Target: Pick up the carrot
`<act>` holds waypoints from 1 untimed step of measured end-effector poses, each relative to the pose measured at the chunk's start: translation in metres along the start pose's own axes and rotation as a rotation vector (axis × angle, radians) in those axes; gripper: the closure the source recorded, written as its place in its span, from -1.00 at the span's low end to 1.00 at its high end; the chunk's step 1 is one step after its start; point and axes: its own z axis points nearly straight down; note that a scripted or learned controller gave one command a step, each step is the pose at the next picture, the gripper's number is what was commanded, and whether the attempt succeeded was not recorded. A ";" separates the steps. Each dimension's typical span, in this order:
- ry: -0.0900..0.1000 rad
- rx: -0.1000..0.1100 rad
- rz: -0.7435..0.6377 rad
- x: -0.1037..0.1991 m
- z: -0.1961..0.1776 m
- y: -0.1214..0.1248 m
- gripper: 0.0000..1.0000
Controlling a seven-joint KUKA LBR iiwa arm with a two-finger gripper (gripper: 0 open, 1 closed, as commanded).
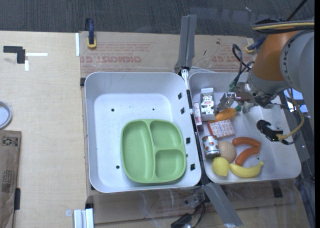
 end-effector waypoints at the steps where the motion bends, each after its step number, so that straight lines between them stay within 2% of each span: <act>1: 0.000 0.000 0.118 0.011 0.000 -0.051 -1.00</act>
